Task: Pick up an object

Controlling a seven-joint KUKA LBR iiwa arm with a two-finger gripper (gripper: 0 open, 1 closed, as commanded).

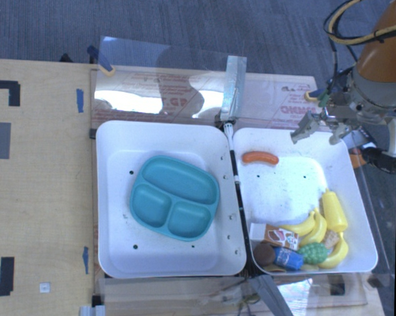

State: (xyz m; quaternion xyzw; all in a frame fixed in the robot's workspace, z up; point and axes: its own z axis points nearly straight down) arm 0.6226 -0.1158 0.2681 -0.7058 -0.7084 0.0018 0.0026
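Two white bins are sitting on wood: one teal plate left; right, one sausage, two bananas, piled toys. Gripper is hovering over the far rim, fingers spread, gripping nothing.

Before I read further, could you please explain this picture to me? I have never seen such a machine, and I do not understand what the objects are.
One camera looks down at a slant on a bench with two shallow white bins side by side. The grey robot arm with an orange band reaches in from the picture's right. Its two-finger hand hovers over the far edge of the right white bin, fingers spread, with nothing between them.

The left white bin holds a teal plastic divided plate. In the right bin, an orange toy sausage lies alone near the far side. At the near corner lies a heap of toy food: yellow bananas, a green piece, a small blue can and a small printed box.
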